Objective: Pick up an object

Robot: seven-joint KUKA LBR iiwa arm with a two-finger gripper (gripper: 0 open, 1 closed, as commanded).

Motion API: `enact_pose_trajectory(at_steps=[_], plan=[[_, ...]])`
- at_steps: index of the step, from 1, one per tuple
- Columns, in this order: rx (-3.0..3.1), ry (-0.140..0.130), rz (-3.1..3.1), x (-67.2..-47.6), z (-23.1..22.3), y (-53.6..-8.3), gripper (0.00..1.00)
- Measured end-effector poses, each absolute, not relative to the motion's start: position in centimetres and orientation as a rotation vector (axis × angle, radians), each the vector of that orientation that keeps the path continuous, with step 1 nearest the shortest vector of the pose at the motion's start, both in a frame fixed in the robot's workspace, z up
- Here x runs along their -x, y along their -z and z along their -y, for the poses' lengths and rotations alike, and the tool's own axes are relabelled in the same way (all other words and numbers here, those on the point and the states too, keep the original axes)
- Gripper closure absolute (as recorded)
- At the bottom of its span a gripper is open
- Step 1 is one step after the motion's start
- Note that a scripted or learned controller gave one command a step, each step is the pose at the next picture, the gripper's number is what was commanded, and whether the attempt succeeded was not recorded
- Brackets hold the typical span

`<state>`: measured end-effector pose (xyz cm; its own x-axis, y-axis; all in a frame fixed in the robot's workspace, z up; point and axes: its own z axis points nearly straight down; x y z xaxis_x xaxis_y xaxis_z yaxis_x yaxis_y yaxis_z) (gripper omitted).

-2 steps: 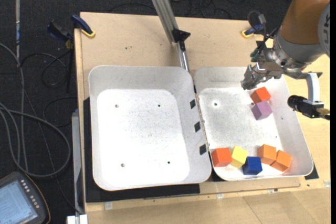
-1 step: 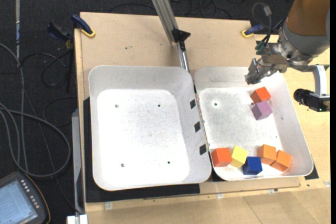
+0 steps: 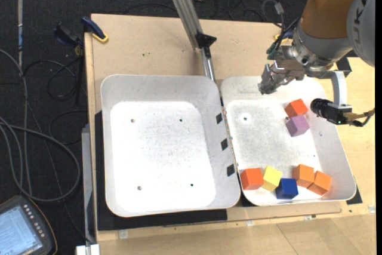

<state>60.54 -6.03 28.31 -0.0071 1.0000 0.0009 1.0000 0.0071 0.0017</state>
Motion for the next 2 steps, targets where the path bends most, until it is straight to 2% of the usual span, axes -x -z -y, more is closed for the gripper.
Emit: enact_pose_trajectory(at_steps=[2], plan=[[-2.216, 0.003, -2.232, -60.3, -3.9, -24.4, 1.00]])
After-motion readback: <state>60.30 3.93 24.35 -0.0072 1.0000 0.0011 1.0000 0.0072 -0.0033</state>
